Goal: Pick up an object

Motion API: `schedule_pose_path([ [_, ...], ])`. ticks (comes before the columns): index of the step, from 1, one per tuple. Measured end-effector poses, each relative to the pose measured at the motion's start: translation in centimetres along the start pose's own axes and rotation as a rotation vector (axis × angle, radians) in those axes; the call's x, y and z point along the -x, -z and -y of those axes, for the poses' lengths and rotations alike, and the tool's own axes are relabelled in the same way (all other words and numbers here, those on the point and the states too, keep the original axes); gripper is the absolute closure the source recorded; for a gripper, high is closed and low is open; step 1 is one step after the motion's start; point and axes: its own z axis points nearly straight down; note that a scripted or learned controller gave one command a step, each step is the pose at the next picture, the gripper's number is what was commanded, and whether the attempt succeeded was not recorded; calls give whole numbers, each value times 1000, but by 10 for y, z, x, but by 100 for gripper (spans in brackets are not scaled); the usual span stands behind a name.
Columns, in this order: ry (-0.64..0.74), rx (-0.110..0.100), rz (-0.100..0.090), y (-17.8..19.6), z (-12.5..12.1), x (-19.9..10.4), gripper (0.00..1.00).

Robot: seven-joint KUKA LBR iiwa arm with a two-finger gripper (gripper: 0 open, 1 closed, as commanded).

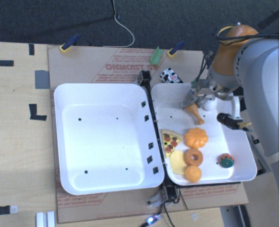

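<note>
Two-finger gripper [190, 101] low in right white plastic bin [238, 176], at the tan drumstick-shaped toy [194, 112] — finger state cannot tell. Red lettering on cardboard sheet [122, 66] beyond bin — mirrored, unreadable.

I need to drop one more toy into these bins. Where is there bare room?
The left bin has a bare floor wall to wall. The right bin is crowded: pizza slice, pumpkin, donut in front, the gripper behind.

The grey arm [257, 74], orange-banded above the wrist, reaches in from the right, claw [196, 100] lowered.
</note>
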Motion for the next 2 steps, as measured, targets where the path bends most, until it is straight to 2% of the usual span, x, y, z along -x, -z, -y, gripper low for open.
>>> schedule_pose_path([
  [1, 3, 10, -3, 94, -2, -45, 100],
  [2, 5, 0, -6, 134, 67, -120, 100],
])
